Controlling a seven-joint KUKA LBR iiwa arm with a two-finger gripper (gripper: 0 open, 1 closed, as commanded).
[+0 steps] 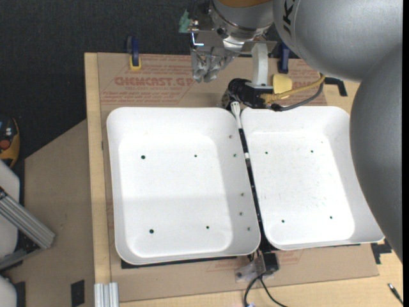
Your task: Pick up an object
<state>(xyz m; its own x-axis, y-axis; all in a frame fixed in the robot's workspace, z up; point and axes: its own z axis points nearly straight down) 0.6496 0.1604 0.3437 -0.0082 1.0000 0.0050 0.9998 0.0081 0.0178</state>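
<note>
The grey two-finger gripper (206, 69) hangs at upper centre, above the shallow white left bin (128, 235); its grip I cannot tell.

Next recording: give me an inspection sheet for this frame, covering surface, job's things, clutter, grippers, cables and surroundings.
Surface: brown board carrying the left bin and right bin, side by side, rims touching.
Job's things: nothing seen to pick in either bin; small dark dots on their floors.
Clutter: blue-and-yellow clamp at the board's far edge.
Grippers: tool hovers beyond the bins' far rims, above the board; finger state unclear.
Cables: yellow cable near the far junction; black cable at the near edge.
Surroundings: dark floor, metal rail at left.
</note>
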